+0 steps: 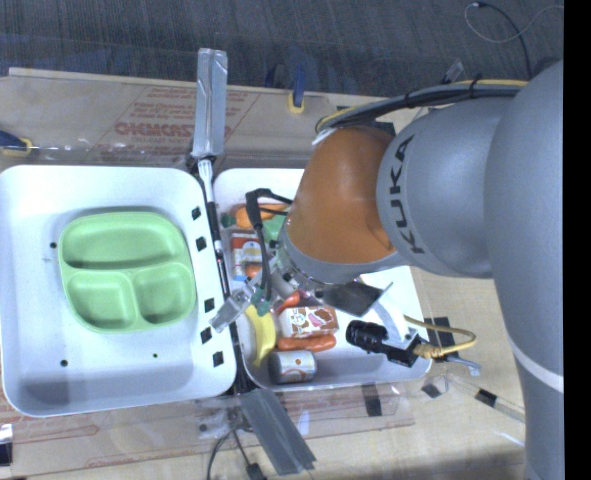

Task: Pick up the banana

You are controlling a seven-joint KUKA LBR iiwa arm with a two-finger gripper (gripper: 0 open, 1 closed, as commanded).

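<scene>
Presently the arm (445,188) reaches low over the right bin (407,280); gripper (258,300) closure cannot be determined. One banana (264,335) lies directly below it. One green tray (125,268) occupies the left bin (25,268).

The arm (445,198) reaches in from the right over the right bin (405,368), its orange band (340,203) covering much of that bin. The gripper (260,303) sits low at the bin's left side, just above the banana (264,336). A can (293,367) and packaged items lie beside the banana. The left bin (25,268) holds a green divided tray (125,273).
</scene>
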